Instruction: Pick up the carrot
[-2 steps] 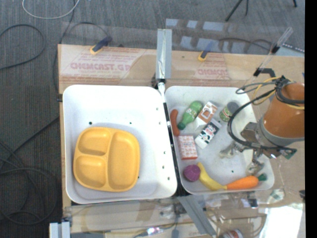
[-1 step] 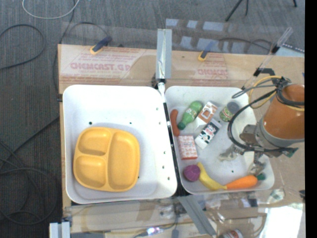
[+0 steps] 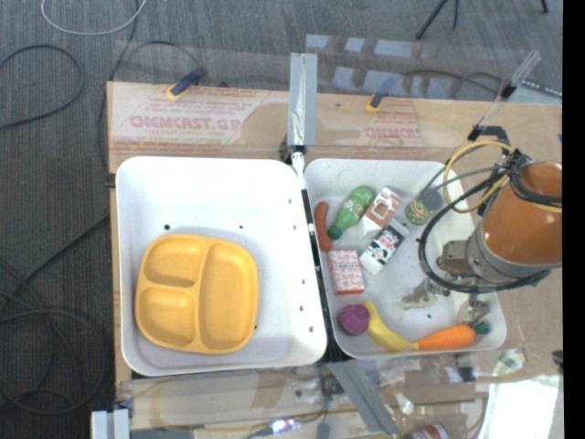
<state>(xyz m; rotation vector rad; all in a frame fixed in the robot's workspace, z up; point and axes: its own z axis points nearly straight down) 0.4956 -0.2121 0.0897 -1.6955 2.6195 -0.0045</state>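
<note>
Near the right bin's front edge [image 3: 416, 353], carrot [image 3: 447, 338].

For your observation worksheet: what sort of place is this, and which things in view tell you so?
Probably a robotics lab test bench. A robot arm reaches over two white bins, toy food such as a carrot fills one, and cables trail over carpet.

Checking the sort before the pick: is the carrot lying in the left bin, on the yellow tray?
No. The carrot lies in the right bin, beside the banana.
</note>
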